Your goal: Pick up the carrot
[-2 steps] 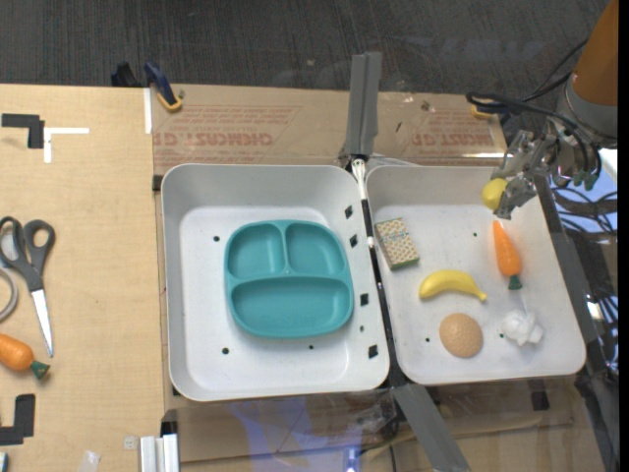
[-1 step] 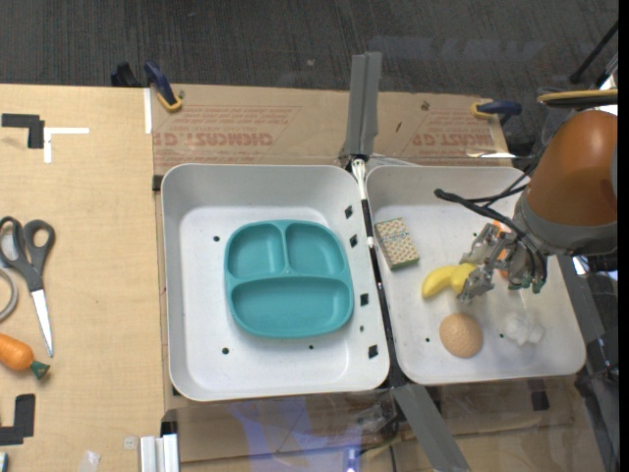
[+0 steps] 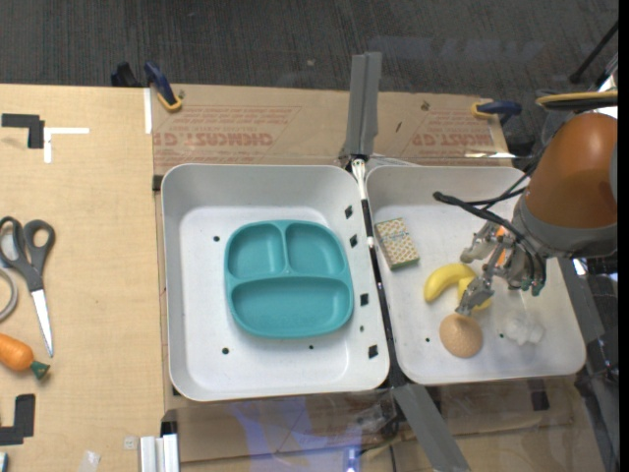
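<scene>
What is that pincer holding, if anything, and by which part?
It cannot be told. The pincer sits low in the right bin by the banana, but nothing shows between its tips. The carrot lies outside the bins.

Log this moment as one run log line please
gripper: right white bin, above yellow banana | orange carrot: on bench outside bins, ungrasped | teal divided plate: left bin

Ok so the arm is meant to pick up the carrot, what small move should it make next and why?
Probably lift and begin travelling left. The gripper hangs over the right bin beside the banana and a tan round item, while the carrot lies outside both bins on the bench at far left, below the scissors.
</scene>
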